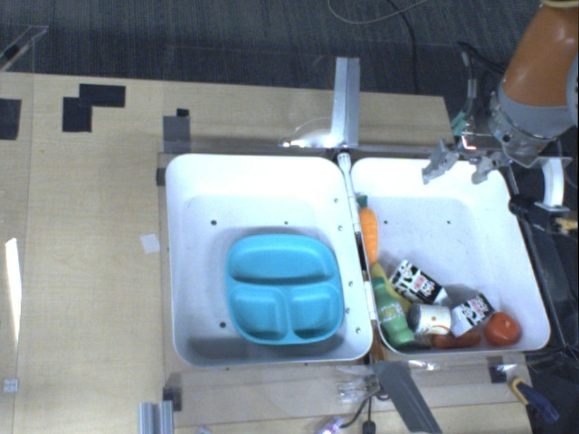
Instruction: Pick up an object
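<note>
My gripper [460, 165] hangs over the far edge of the right bin [452, 220], its two grey fingers spread apart with nothing between them. Well below it, at the bin's near side, lie an orange carrot [368, 233], a green bottle [391, 315], two black-and-white cartons [417, 283] [472, 312], a white cup [431, 318] and a red tomato [502, 330]. The gripper is clear of all of them.
The left bin [194, 242] holds a blue divided plate [284, 287]. A metal post [346, 102] stands behind the wall between the bins. A black cable [398, 12] lies on the dark floor behind the bench.
</note>
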`<state>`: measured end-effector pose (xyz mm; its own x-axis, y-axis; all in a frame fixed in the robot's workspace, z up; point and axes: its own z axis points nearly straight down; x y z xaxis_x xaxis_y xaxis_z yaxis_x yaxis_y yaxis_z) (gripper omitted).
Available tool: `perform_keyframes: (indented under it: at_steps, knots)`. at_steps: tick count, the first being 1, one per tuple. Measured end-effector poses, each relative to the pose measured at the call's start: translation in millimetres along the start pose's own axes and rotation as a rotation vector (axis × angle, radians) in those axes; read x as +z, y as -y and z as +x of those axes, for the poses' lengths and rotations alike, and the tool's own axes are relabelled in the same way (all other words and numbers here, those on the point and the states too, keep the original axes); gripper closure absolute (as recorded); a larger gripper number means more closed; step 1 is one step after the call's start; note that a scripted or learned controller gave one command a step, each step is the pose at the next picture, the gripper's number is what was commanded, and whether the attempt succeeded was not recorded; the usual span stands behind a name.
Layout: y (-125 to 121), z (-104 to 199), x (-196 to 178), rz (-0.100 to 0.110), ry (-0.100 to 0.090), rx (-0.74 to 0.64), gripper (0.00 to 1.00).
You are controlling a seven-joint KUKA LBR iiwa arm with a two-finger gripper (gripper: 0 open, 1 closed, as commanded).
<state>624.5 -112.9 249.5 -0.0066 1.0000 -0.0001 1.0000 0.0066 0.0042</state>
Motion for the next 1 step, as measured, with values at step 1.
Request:
perform_keyframes:
  at_steps: [1]
  knots:
    - [-20.8, 21.0, 153.2, -0.003, 0.000, -0.028, 0.00]
